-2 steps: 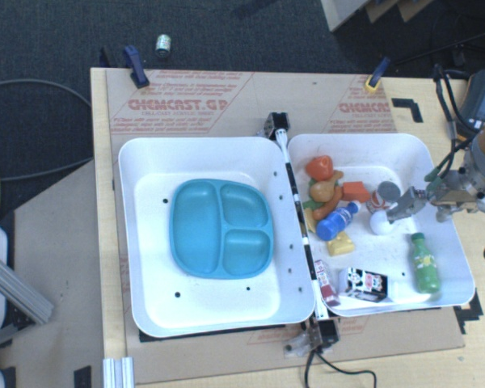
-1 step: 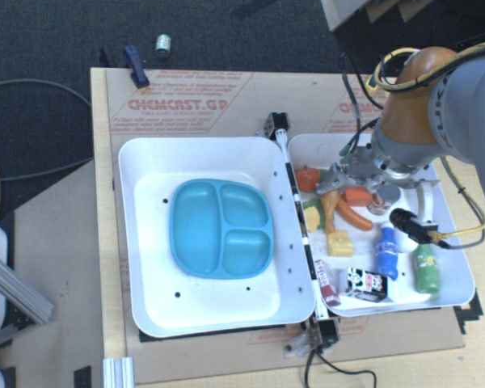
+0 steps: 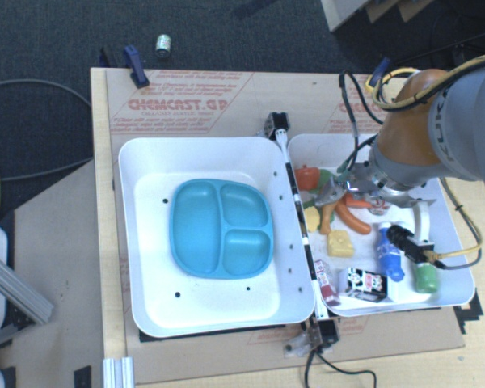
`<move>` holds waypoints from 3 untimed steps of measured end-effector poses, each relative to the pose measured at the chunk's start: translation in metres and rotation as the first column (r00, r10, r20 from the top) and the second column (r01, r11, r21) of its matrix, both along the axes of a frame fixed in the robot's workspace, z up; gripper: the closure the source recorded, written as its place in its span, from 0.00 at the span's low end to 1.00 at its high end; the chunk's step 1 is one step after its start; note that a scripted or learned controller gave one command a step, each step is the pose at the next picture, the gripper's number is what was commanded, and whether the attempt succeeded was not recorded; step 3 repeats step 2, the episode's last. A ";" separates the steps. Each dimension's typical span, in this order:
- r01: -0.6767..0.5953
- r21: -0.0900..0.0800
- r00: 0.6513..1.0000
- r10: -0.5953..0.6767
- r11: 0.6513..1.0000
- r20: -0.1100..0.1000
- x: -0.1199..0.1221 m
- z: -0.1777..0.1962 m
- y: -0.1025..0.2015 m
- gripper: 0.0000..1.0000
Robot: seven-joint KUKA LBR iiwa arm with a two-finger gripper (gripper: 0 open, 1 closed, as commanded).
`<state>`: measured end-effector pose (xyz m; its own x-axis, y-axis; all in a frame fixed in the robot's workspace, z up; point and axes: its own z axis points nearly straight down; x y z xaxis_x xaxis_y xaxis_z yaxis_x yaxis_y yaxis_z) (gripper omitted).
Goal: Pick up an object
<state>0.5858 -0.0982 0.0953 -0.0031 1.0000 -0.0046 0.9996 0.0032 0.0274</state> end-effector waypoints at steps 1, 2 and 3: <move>0.003 -0.005 1.000 -0.003 1.000 0.005 0.001 0.012 -0.003 1.00; 0.002 0.005 1.000 -0.002 1.000 -0.026 -0.040 0.113 0.039 1.00; 0.002 0.005 1.000 -0.002 1.000 -0.026 -0.040 0.113 0.039 1.00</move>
